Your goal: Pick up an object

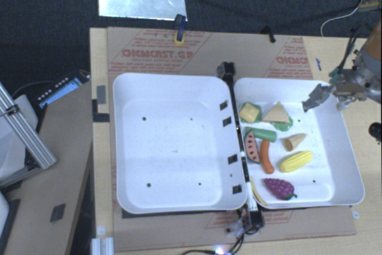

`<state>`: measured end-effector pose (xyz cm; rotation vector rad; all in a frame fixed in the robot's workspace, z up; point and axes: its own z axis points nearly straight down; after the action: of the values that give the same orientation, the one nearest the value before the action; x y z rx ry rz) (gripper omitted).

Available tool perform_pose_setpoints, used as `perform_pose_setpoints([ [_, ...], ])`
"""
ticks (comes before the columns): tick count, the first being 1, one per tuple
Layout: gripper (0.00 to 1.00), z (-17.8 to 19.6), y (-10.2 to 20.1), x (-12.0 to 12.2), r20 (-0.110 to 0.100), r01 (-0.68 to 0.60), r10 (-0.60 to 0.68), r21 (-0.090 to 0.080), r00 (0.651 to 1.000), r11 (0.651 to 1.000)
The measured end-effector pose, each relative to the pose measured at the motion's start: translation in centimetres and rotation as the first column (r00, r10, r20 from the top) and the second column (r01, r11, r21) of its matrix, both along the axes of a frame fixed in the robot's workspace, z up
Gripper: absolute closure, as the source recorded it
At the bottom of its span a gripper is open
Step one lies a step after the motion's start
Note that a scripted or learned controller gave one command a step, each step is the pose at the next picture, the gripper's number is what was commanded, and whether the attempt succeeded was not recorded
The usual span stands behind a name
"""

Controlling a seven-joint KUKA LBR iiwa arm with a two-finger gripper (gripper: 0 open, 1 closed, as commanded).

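The bench (197,48) takes up most of the frame, brown board with red lettering, and two white bins sit side by side on it. The left bin (173,140) is the bigger-looking one, in the middle of the frame. The right bin (343,146) has all the toy food, bunched in its left half.

The arm (373,63) comes in at the right edge, upper half of the frame, and reaches leftward over the top right corner of the right bin. The gripper (313,98) sticks out from it pointing left and a bit down, hanging over bare white bin floor. I honestly can't tell how it's set (it's a small grey blur at this angle), and nothing I can make out sits in it.

The food all lies left of and below the gripper. Closest is the tan wedge (277,113), just to its left, resting on something green. Left of that, the yellow-green block (250,111). Below those, a green stick (264,134) and the watermelon slice (253,147) against the bin's left wall, with an orange carrot (266,159) beside it. The corn cob (296,160) and purple grapes (279,188) lie further down, well away from the gripper. The little cone (293,141) sits between the wedge and the corn.
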<state>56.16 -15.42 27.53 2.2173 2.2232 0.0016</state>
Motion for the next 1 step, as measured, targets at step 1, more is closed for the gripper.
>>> perform_pose_setpoints([
  [1,0.0,-10.22,-5.56,-6.44,-0.01,0.008,-0.008,0.002,1.0,1.0],
])
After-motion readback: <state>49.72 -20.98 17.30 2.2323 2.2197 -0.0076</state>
